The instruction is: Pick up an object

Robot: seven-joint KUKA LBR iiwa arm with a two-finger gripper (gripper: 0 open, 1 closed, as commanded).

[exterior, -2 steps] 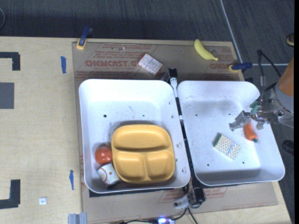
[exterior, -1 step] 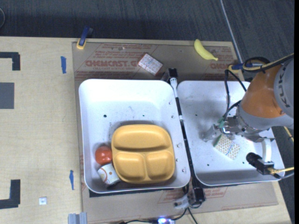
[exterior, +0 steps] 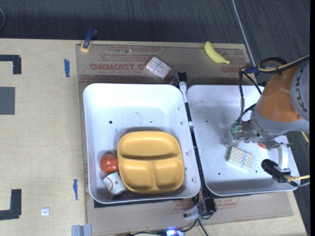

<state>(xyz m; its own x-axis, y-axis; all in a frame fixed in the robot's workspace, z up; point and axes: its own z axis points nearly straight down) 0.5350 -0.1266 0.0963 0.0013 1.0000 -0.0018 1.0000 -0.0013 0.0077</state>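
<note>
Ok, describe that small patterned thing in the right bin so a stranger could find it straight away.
Start at the right bin, the one under the arm. Just below the gripper, on the white floor, lies a small flat square packet with a fine dotted pattern and a green edge; nothing else in that bin is patterned.

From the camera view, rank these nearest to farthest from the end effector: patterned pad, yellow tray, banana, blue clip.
1. Patterned pad, right bin, just below the end effector.
2. Yellow tray, left bin.
3. Banana, on the cardboard above the right bin.
4. Blue clip, far upper-left corner of the cardboard.
</note>
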